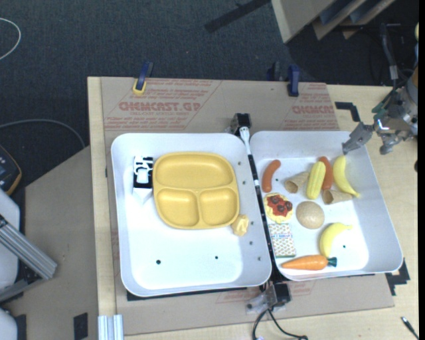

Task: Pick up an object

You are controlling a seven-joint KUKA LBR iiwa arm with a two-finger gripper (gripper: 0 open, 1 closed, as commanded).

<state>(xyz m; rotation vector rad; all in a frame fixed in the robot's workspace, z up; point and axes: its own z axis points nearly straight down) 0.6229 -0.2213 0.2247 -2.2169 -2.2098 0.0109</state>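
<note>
Honestly, the gripper [372, 136] hovers spread apart with nothing in it at the right bin's [382, 226] upper right edge. Nearest target is the banana [343, 176], just below left. I'd drop straight down and straddle its narrow width, not its length.

bench on a dark carpeted floor, seen from above at a slant

a pale wooden bench top [99, 219] carries a brown cardboard sheet [199, 106] printed with red lettering, held at its far edge by a yellow clamp [140, 85] and a blue clamp [293, 80]. around the bench lies dark blue-grey carpet [80, 40], with a thin white cable [10, 36] looping at the upper left. a light wooden piece, perhaps furniture, juts in at the top right [319, 16]. an aluminium rail [26, 249] crosses the lower left. the light is even and soft.
</note>
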